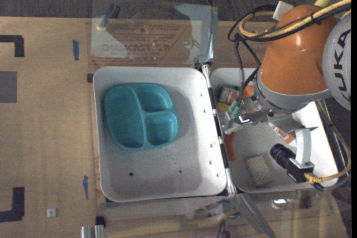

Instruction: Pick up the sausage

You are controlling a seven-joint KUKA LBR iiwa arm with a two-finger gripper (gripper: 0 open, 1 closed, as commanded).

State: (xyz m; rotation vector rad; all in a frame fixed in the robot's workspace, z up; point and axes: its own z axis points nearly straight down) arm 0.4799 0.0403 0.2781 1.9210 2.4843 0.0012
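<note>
Two white bins stand side by side on the surface [44, 120]. In the near part of the right bin [245, 184] lies one tan square pad [257, 169] with a speckled top. Just to its left, close against the left wall of this bin, is one short reddish-brown thing [230, 146], which I take for the sausage; it is long and narrow, it points away from the camera, and its far end goes under the arm. The left bin [167, 175] holds one teal plate [142, 115] with three compartments, lying flat in the far half.

The end effector [241, 119] is low over the left side of the right bin, just beyond the sausage. How far it is open I cannot tell, because the grey and orange arm [295, 58] covers it, and I see nothing held in it. Farther in the same bin is one small can-like object [227, 95]. Beyond the bins, one clear plastic sheet [150, 36] lies on the surface
</note>
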